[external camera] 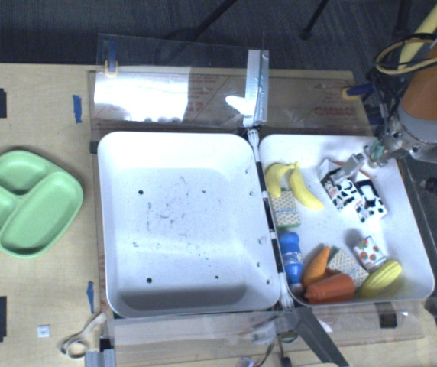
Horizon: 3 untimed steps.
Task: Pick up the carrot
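Observation:
The carrot (317, 263) is a small orange tapered piece in the right bin (413, 228), near the front edge. It lies between a blue bottle (290, 255) and a patterned block (343, 264). Right in front of it rests a red-orange vegetable (330, 287). My gripper (350, 168) hangs over the back half of the same bin, just above a black-and-white patterned box (354, 196). That puts it well behind the carrot and to its right. The grey wrist with its orange band (426, 98) reaches in from the upper right.
Two bananas (292, 182) and a speckled sponge (286, 209) lie by the divider. A yellow lemon (382, 277) and a small strawberry-print carton (367, 251) sit front right. The left bin (127, 159) stands alongside. A green divided plate (24, 202) rests on the bench far left.

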Each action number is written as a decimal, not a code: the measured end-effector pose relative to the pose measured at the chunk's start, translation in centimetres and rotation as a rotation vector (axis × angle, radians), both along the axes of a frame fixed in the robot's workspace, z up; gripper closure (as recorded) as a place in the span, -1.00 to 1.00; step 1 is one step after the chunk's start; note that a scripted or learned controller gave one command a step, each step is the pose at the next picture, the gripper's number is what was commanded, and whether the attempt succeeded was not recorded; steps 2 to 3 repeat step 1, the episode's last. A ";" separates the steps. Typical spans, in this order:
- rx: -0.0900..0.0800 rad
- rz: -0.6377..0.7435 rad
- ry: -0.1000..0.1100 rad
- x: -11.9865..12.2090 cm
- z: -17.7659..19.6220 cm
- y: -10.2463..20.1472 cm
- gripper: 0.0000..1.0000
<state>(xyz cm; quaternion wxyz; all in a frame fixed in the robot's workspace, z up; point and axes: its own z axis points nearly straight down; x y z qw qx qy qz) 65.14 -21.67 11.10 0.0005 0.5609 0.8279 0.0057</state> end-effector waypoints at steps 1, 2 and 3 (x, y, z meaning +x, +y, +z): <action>-0.006 0.016 -0.002 -0.7 0.7 -0.2 -1.00; -0.006 0.016 -0.002 -0.7 0.7 -0.2 -1.00; -0.006 0.016 -0.002 -0.7 0.7 -0.2 -1.00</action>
